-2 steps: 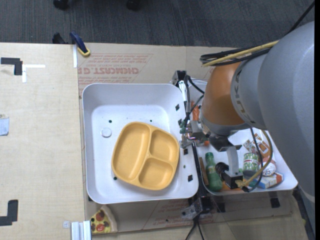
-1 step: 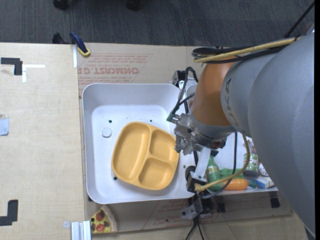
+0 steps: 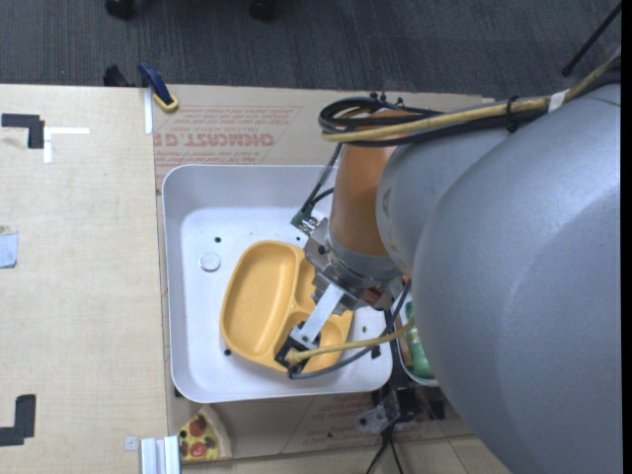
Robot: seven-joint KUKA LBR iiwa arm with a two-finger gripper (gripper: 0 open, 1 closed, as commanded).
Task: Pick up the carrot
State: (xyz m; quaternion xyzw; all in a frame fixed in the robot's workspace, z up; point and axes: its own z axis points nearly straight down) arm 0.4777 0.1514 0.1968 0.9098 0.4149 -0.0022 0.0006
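Observation:
A yellow two-compartment dish [image 3: 259, 299] lies in the left white bin [image 3: 188, 265]. My gripper [image 3: 324, 302] hangs over the dish's right compartment, low and close to it, with the orange-banded wrist directly above. The grey arm covers the right side of the bin and most of what lies beneath it. Nothing held is visible at the gripper.
A small white disc [image 3: 209, 262] rests on the bin floor left of the dish. Something green [image 3: 420, 352] peeks out under the arm at the right. A pizza-slice toy [image 3: 198, 438] lies on the cardboard in front of the bin, and a blue-and-yellow clamp [image 3: 158, 88] sits behind it.

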